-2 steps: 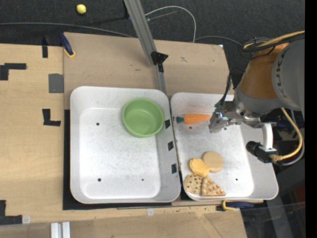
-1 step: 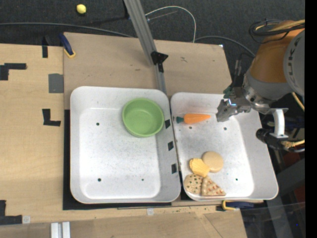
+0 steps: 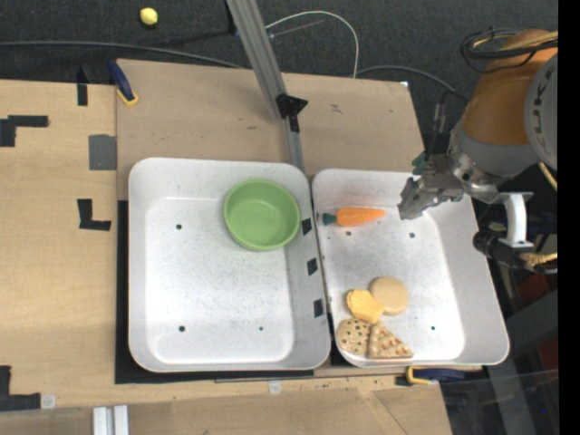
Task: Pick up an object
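Gripper (image 3: 419, 199) low over the right bin (image 3: 453, 270) near its far edge, open or closed cannot be told, toy carrot (image 3: 360, 216) lying just to its left, biscuits and pizza slice (image 3: 373, 323) at near edge, green bowl (image 3: 262, 214) in left bin (image 3: 163, 270).

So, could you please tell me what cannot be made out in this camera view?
- Gripper: fingertips too small and dark to read, above the right bin.
- Arm: cut off by the right edge.
- Food pieces: overlapping in the bin's near corner, kinds unclear.
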Controlling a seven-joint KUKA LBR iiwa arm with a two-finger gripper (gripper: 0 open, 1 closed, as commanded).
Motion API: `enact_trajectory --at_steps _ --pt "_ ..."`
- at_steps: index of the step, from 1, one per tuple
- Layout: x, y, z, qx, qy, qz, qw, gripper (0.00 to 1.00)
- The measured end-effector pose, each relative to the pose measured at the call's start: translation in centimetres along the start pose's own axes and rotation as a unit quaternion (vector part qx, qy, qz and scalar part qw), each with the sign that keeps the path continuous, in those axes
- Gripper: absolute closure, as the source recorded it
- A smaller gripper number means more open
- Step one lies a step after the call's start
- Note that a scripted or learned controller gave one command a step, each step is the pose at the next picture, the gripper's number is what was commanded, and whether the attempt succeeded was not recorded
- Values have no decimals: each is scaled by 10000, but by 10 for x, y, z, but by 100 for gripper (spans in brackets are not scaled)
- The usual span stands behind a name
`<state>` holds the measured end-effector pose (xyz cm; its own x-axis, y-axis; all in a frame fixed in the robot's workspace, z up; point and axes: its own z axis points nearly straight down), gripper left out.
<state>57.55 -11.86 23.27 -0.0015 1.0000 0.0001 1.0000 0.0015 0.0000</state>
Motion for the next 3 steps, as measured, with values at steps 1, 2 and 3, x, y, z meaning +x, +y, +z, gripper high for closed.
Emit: enact_trajectory --at_steps 1,2,3 --pt "51 6 -3 5 9 -25 10000 100" --pt "94 24 6 8 4 -23 10000 100" --pt "154 43 0 1 11 -32 10000 100"
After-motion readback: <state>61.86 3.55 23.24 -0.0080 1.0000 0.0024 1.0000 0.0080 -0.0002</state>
